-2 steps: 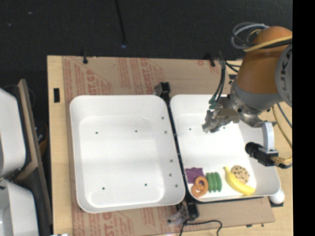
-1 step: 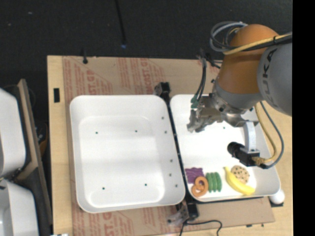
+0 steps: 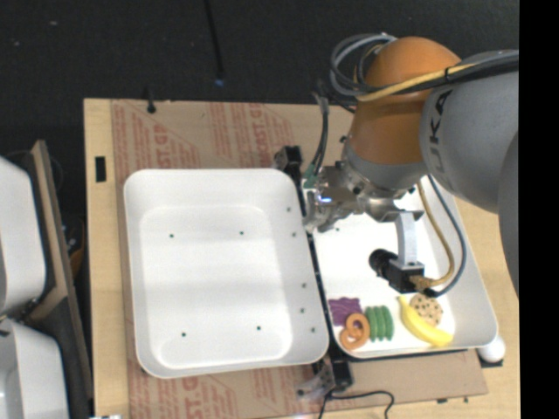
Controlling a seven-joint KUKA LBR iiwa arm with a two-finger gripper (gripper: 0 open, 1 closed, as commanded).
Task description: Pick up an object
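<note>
Camera view, jaws: low at the far-left corner of the right bin (image 3: pixel 358 269), tucked under the wrist; whether they are apart or together cannot be told, and nothing shows between them.
Arm: grey arm (image 3: pixel 472 129) comes in from the right, and its orange band (image 3: pixel 402 103) sits over the bin's far end.
Right bin: shallow and white; its bare floor lies between the jaws and the things along its near edge.
Things to pick: all in the right bin, in a row along the near edge, well apart from the jaws.
Purple piece (image 3: pixel 345 308): small and dark purple, at the left end of the row, beside the bin's left wall.
Orange ring (image 3: pixel 355 332): round with a hole, touching the purple piece on its near side.
Green piece (image 3: pixel 379 322): ridged, just right of the ring.
Banana (image 3: pixel 425 328): yellow and curved, at the right end of the row.
Speckled piece (image 3: pixel 426 306): pale tan with dark dots, resting against the banana's far side.
Left bin (image 3: pixel 214 269): white, side by side with the right bin, their walls touching; a few small dark dots mark its floor.
Counter (image 3: pixel 103 260): pale wood, with a brown cardboard sheet (image 3: pixel 210 138) printed in red under both bins.
Room: dark floor beyond the counter, a thin black cable (image 3: pixel 212 33) running across it; white panels (image 3: pixel 17 225) at the left.
</note>
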